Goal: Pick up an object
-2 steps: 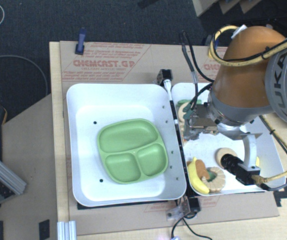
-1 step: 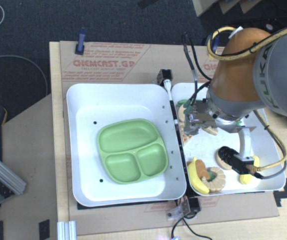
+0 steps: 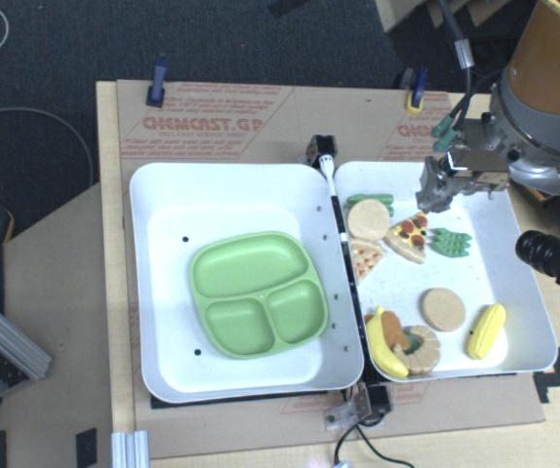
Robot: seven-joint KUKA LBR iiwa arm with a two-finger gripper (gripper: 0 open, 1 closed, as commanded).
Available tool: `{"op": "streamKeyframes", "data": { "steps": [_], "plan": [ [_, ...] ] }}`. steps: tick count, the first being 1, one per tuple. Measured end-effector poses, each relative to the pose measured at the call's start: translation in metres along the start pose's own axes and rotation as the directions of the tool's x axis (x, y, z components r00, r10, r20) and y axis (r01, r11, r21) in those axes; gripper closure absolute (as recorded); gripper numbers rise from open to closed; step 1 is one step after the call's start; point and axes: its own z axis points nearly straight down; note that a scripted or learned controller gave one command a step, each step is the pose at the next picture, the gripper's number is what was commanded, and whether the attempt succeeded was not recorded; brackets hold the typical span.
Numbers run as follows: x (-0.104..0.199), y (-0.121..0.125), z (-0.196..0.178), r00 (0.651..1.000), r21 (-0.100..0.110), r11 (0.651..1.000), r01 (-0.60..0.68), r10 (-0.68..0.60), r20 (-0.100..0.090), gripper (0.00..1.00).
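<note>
A toy pizza slice [image 3: 409, 237] lay in the right bin [image 3: 514, 291], touching green toy beans [image 3: 451, 243] on its far side. The pincer [image 3: 434, 195] hung just above and behind that slice; its opening could not be judged. A round cracker [image 3: 443, 309] lay nearer the camera. A green divided plate [image 3: 257, 292] occupied the left bin [image 3: 153, 261].
</note>
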Motion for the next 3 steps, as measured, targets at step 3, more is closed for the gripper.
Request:
{"op": "streamKeyframes", "data": {
  "steps": [3],
  "plan": [
    [-0.009,-0.008,0.083,1.000,0.005,1.000,0.000,0.000,0.001,1.00]
  ]
}}
